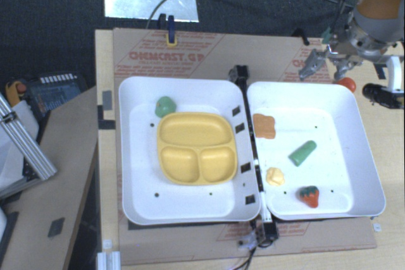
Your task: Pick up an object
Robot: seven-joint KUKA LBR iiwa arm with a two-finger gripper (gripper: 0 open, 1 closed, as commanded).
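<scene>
Above the right bin's (pixel 364 155) far rim, at about one o'clock from its centre, hangs the gripper (pixel 324 66), fingers spread apart with nothing between them. Within that bin lie an orange piece (pixel 264 126) at ten o'clock, a green cylinder (pixel 302 152) near centre, a yellow lump (pixel 275 176) and a red strawberry-like item (pixel 309 196) toward six o'clock. Left bin (pixel 136 155): yellow divided tray (pixel 196 147), green object (pixel 166 106) at its eleven o'clock.

My pincer (pixel 329 66) hovers above the right bin's (pixel 364 136) far edge, fingers spread. That bin holds an orange waffle piece (pixel 264 126), green cylinder (pixel 302 153), yellow lump (pixel 274 176) and strawberry (pixel 309 196). Left bin (pixel 136 155): yellow tray (pixel 196 147), green blob (pixel 166 106).
</scene>
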